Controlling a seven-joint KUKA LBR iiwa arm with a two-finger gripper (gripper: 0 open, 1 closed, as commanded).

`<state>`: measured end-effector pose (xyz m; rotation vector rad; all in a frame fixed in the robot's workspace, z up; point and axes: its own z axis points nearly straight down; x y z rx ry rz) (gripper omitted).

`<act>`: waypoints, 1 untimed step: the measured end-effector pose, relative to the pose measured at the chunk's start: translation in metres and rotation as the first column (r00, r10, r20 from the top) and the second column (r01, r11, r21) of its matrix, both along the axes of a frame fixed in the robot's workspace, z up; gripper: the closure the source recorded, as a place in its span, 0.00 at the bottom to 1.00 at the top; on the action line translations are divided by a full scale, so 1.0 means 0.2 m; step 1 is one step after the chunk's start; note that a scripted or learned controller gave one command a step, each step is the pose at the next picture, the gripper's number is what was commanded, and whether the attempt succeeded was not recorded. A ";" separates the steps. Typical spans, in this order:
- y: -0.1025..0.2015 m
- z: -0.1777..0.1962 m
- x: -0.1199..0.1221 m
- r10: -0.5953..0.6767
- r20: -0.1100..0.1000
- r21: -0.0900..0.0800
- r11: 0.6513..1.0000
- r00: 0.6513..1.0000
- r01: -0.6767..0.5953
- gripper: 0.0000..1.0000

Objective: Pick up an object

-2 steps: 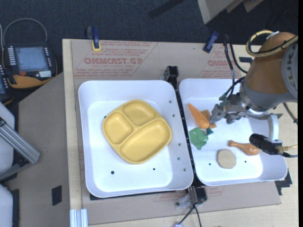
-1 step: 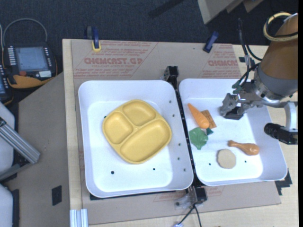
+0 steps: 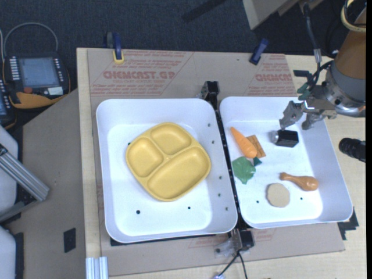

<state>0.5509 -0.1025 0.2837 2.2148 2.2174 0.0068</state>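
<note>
The grey metal two-finger gripper (image 3: 295,118), fingers apart and holding nothing, is hovering in the frame's upper right over the right white bin (image 3: 331,173), nearing a small black block (image 3: 286,137); next, descending and closing. Five objects are lying there; one yellow divided plate (image 3: 168,160) is sitting centre-left

One fixed camera above the bench (image 3: 87,156), angled down, both bins framed, moderately close
</note>
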 end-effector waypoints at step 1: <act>0.27 -0.11 -0.07 0.003 -0.012 0.004 1.000 1.000 -0.003 1.00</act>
